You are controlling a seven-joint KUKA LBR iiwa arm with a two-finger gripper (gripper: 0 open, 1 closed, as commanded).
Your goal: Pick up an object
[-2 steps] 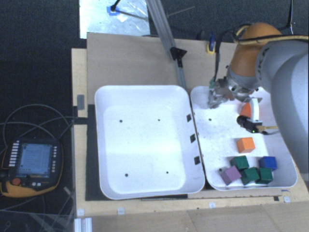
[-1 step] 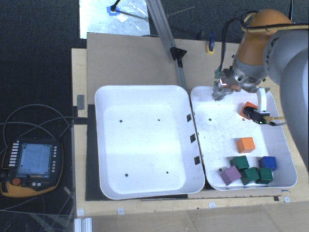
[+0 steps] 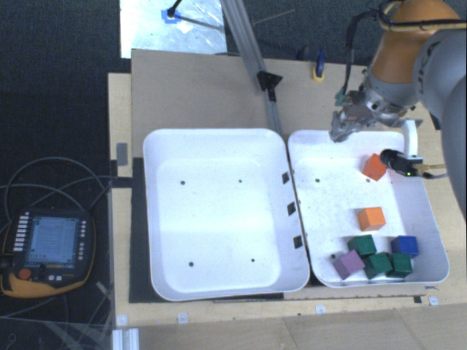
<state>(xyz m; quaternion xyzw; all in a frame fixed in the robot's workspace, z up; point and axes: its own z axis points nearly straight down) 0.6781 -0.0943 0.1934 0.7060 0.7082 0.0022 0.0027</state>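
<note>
My gripper (image 3: 341,131) hangs over the far rim of the right bin (image 3: 430,224), near its back left corner, with nothing seen in it. An orange-red block (image 3: 374,166) lies tilted a short way to its right and nearer the camera. Further forward sits an orange cube (image 3: 371,218). At the bin's front edge several blocks cluster: a purple one (image 3: 349,263), a blue one (image 3: 405,245) and three green ones (image 3: 362,245), (image 3: 378,265), (image 3: 400,265).
The left bin (image 3: 153,195) stands beside the right one, sharing a middle wall with black clips. A slanted metal pole (image 3: 244,35) rises behind the bins. A teach pendant (image 3: 47,250) lies on the floor at left.
</note>
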